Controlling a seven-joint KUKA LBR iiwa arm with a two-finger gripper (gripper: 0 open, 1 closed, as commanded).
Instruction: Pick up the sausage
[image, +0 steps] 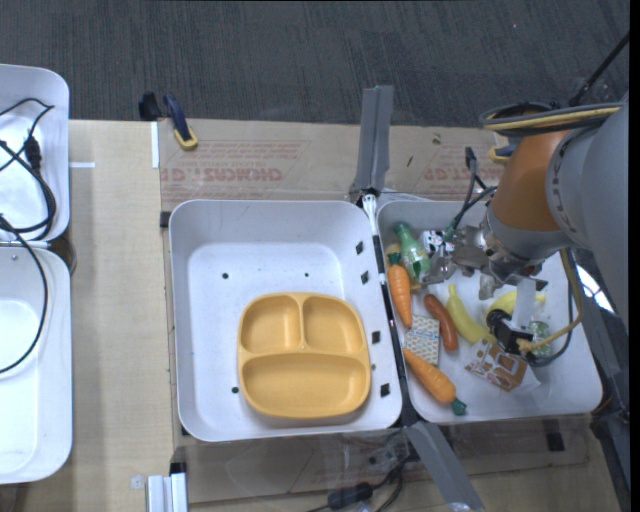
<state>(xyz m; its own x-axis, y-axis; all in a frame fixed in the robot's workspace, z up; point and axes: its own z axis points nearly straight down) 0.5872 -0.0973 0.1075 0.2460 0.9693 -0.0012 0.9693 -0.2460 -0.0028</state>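
I see the gripper (465, 258) near the sausage (440, 322), which lies down-left of it beside a banana (466, 316). I can't tell whether the gripper is open.

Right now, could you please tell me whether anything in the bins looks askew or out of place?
Nothing looks spilled or broken. The right bin is simply a jumble: the sausage lies slanted between a carrot and a banana, closely crowded.
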